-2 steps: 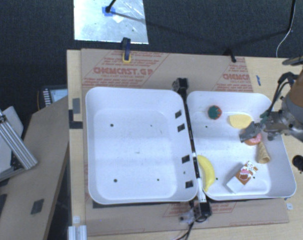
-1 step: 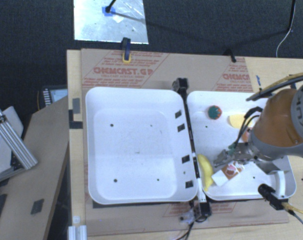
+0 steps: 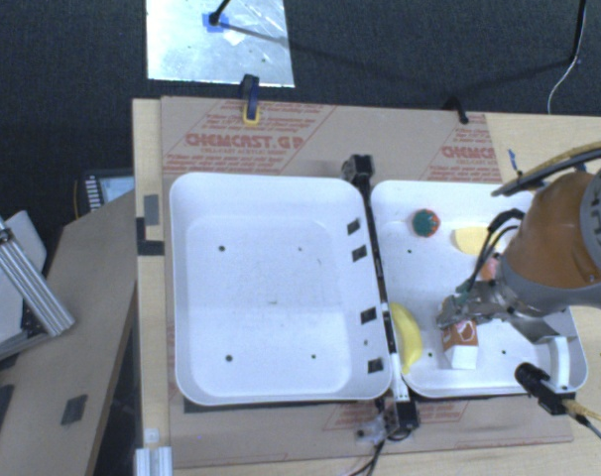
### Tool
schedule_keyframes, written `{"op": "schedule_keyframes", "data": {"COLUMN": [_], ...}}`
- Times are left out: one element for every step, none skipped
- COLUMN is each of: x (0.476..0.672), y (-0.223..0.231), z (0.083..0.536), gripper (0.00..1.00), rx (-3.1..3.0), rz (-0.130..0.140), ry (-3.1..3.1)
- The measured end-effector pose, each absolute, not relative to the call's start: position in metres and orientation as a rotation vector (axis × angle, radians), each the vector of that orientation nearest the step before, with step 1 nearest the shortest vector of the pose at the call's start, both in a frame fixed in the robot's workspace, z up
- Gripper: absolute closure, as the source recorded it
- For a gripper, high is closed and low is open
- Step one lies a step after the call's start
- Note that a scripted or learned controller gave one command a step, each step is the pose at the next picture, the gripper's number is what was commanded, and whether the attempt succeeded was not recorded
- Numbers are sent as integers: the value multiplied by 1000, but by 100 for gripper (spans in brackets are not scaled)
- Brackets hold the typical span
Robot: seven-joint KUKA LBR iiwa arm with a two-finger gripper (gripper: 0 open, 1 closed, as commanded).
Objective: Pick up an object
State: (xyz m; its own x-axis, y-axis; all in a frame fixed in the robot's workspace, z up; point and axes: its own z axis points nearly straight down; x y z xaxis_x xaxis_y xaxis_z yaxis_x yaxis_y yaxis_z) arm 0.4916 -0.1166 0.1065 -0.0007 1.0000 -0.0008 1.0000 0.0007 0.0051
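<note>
The arm is hanging over the right bin [image 3: 548,360], a carton [image 3: 460,343] lying just below its jaws, whose state cannot be told.

Arm reaching in from the right edge of the frame, wrist low over the lower right area.

I see my arm [image 3: 568,236] come in from the right side, its broad orange band filling the middle right of the frame and the grey wrist section below it angling down and to the left. Dark cables loop along the upper side of the arm and run down toward the wrist. The gripper [image 3: 459,315] sits at the arm's left end, in the lower right part of the frame, pointing downward and slightly left. From this slant I cannot make out how its tip is set, since the wrist housing and cables crowd that spot.
</note>
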Motion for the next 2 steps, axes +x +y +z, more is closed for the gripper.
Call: {"op": "schedule_keyframes", "data": {"x": [533,525], "y": [-29,59], "z": [189,245], "gripper": [100,100], "rx": [2201,2203], "rz": [15,13], "ry": [2233,2237]}}
